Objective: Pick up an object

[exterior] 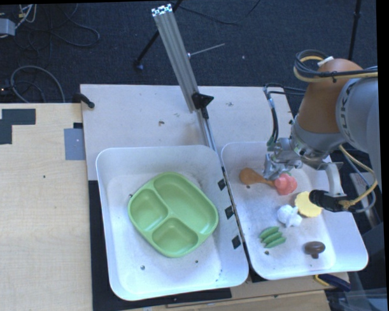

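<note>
The arm reaches in over the right bin [351,258] and its hand [276,168] hangs low over that bin's far half, close to the far left corner. How the hand stands, apart or together, cannot be told from this slant, since the wrist body covers most of it. Its tip sits just beside a pink rounded toy [285,184] and over the thick end of a brown wooden spoon-like piece [252,177]; whether it touches either one cannot be made out, and nothing is seen clamped in it.

In the same bin, toward the right edge, lies a yellow disc [308,204], with a small white object [288,216] touching its left side. Nearer the front edge are green pea pods [272,237], and close to the front right corner a small brown mushroom-shaped piece [314,247], apart from the rest.

The left bin [112,173] carries a green divided plate [173,213] with three compartments, lying flat near its middle. Both bins rest on the pale worktop [129,115], side by side and touching along their inner edges.
</note>
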`<state>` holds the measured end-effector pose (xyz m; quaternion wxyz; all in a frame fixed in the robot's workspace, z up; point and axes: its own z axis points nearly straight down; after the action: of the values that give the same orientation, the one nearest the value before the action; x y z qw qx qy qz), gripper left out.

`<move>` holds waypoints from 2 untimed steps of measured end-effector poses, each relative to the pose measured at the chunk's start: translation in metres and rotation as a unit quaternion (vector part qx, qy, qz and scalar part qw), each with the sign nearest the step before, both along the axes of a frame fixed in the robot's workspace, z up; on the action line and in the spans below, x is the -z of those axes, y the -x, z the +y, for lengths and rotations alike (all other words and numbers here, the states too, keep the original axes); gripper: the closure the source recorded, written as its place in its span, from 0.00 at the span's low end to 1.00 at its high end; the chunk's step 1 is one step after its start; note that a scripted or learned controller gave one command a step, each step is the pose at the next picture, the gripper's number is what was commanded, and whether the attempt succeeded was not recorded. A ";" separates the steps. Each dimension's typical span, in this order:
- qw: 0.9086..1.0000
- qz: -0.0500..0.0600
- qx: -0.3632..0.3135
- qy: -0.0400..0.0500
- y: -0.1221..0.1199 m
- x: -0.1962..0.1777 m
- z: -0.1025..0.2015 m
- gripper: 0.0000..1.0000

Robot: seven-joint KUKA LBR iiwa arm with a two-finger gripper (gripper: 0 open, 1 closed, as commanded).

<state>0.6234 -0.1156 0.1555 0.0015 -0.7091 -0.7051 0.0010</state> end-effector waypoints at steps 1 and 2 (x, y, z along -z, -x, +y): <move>1.000 -0.003 -0.003 0.001 -0.005 -0.043 0.001 1.00; 1.000 -0.004 -0.004 0.001 -0.013 -0.103 0.006 1.00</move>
<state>0.6359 -0.1094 0.2580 -0.0021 -0.7064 -0.7078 -0.0016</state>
